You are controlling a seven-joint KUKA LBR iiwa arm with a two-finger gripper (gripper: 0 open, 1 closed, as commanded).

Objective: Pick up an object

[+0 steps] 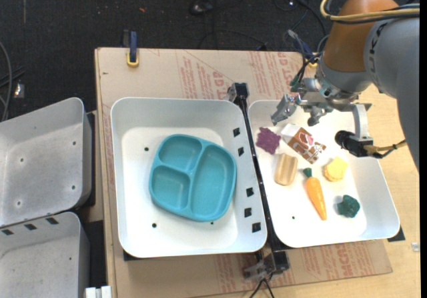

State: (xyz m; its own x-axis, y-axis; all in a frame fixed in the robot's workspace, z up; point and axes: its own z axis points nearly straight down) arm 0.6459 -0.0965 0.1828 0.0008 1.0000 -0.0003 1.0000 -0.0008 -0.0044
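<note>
Hand [298,109] is hovering over the far part of the right bin [385,223], with its fingers spread wide and nothing between them. Just below it, toward the near side, the small brown-and-white carton [305,144] is lying tilted, its long axis running from far-left to near-right. The purple toy [268,139] is lying left of the carton, near the wall between the bins. Farther out, the tan cylinder [286,169], the carrot [315,197], the yellow piece [335,170] and the dark green piece [347,206] are resting. The left bin [127,117] is holding a blue divided plate [193,177]. I judge the carton the closest object, so the hand needs mainly to descend.
</note>
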